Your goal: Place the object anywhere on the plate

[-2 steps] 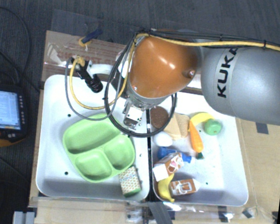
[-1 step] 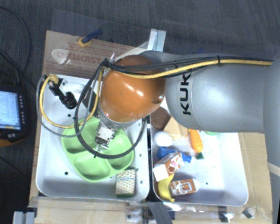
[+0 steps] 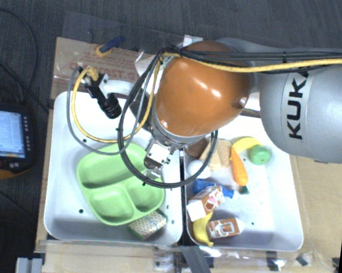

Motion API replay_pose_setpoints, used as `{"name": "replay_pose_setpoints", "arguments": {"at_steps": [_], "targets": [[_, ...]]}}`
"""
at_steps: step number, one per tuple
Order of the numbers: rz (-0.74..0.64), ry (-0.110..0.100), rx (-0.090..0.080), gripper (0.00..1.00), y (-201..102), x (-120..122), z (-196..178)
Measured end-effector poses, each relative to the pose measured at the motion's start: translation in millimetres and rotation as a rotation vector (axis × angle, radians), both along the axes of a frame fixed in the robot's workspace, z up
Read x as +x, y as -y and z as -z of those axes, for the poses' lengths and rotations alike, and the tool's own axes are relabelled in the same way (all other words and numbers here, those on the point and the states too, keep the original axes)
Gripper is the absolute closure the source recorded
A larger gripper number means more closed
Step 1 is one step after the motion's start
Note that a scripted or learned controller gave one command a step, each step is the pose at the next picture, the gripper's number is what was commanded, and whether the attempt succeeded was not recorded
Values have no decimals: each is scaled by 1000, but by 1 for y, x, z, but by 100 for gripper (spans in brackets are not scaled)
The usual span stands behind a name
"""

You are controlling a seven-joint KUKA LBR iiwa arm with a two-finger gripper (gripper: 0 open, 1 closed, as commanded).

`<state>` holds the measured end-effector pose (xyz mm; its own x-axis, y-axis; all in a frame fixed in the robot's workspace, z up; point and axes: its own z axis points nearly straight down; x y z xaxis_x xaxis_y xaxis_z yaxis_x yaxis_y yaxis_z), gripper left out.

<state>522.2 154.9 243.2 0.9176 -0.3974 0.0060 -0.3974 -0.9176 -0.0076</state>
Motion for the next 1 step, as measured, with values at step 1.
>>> {"name": "replay_pose_setpoints", "arguments": {"at_steps": [1], "targets": [[-196, -7, -2, 100, 64, -28, -109]]}}
